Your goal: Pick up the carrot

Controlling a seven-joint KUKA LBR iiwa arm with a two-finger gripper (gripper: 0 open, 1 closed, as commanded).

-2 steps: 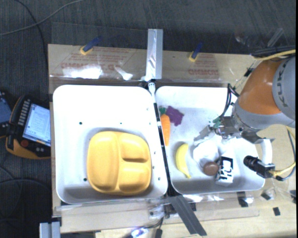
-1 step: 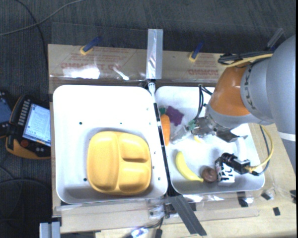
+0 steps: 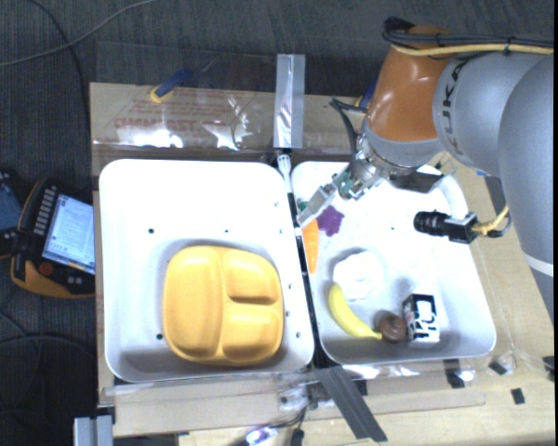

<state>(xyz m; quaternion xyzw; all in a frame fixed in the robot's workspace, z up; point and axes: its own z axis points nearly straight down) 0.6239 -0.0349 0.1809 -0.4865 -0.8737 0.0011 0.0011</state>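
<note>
The carrot [image 3: 310, 246] is a slim orange piece lying lengthwise against the left wall of the right bin [image 3: 465, 277]. My gripper [image 3: 318, 203] reaches in from the upper right, slanting down and to the left. Its tip hangs just above the carrot's upper end, near the wall between the bins. The view does not show whether it touches the carrot, and nothing is visibly held.
A purple piece [image 3: 330, 219] lies right beside the gripper tip. Further down the right bin are a white lump [image 3: 358, 275], a banana [image 3: 347, 312], a brown ball [image 3: 389, 324] and a black-and-white item [image 3: 421, 316]. A yellow divided plate [image 3: 225, 303] sits in the left bin [image 3: 139, 203].
</note>
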